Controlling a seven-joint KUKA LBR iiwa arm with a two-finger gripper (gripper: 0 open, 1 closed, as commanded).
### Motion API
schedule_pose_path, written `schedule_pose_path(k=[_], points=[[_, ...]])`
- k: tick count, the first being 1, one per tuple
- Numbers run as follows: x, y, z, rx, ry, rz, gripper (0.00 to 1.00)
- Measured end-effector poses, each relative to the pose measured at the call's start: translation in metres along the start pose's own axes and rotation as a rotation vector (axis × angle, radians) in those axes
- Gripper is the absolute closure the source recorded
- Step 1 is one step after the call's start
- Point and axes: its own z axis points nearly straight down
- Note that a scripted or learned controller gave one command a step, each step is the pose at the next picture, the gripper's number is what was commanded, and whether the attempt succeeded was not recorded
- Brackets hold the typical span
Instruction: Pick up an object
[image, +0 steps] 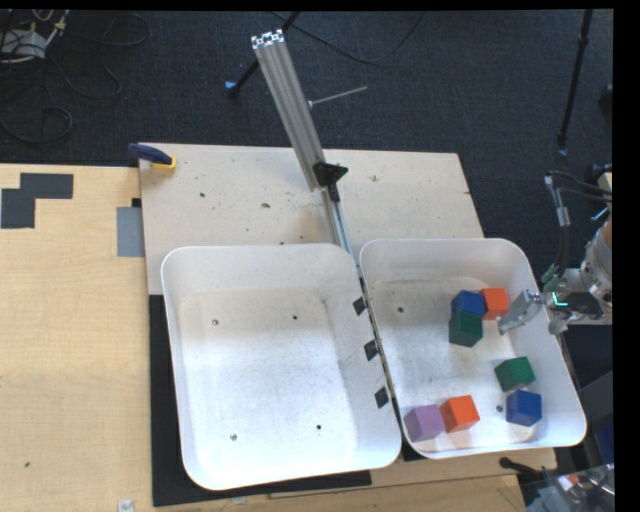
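The right bin (440, 262) holds several small blocks. A blue block (467, 303), an orange block (496, 300) and a dark green block (465, 329) cluster near its middle. A green block (514, 374) and another blue block (523, 407) lie toward the right wall. An orange block (460, 412) and a purple block (424, 422) sit at the front. My gripper (517, 313) reaches over the bin's right rim, just right of the orange block in the cluster, with nothing seen in it.
The left bin (200, 275) stands beside the right one, black clips along their shared wall. A slanted aluminium pole (295, 110) rises behind the bins. A blue and yellow clamp (152, 155) lies at the board's back left corner.
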Motion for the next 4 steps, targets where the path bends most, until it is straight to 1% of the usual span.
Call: schedule_pose_path(k=[1,2,3,4], points=[[0.000,0.001,-0.002,-0.004,-0.001,0.002,0.00],[0.003,0.004,0.062,0.002,0.001,0.001,0.00],[0.001,0.003,0.126,0.002,0.001,0.002,0.00],[0.001,0.004,0.146,-0.006,-0.001,0.004,0.00]])
